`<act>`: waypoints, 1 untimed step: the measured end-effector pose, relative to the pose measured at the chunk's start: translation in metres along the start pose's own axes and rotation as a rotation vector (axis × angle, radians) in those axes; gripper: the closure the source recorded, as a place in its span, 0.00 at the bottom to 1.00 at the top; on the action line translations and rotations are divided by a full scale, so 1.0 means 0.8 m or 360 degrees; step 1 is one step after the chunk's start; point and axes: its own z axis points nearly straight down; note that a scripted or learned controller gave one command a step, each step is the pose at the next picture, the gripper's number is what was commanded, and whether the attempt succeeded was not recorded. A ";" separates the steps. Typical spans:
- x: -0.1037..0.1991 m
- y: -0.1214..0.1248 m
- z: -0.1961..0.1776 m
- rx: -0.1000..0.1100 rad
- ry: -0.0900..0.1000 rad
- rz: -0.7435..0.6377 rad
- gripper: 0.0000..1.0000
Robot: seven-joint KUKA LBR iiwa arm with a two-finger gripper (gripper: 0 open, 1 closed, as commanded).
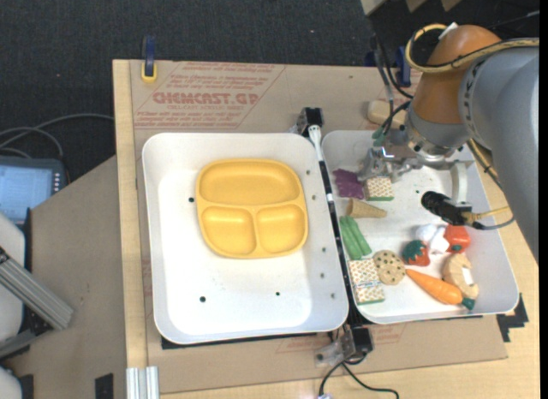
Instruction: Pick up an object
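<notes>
Bench (214,102), 2 white bins; arm (505,89) hides right bin (505,277) corner; fingers (379,159) blurred, spread unreadable.

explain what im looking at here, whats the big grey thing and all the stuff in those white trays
The grey thing is a robot arm with an orange band, reaching in from the right. Its hand hangs low over the far end of the right bin; I can't tell if it grips anything. One camera looks down on the bench at a slant. The left bin holds a yellow divided plate. The right bin holds small toy foods: a carrot, a cookie, a green piece, a purple piece and others. The job is to pick one up.
</notes>
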 end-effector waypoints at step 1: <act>0.102 -0.068 -0.134 -0.0029 0.0003 -0.0001 1.00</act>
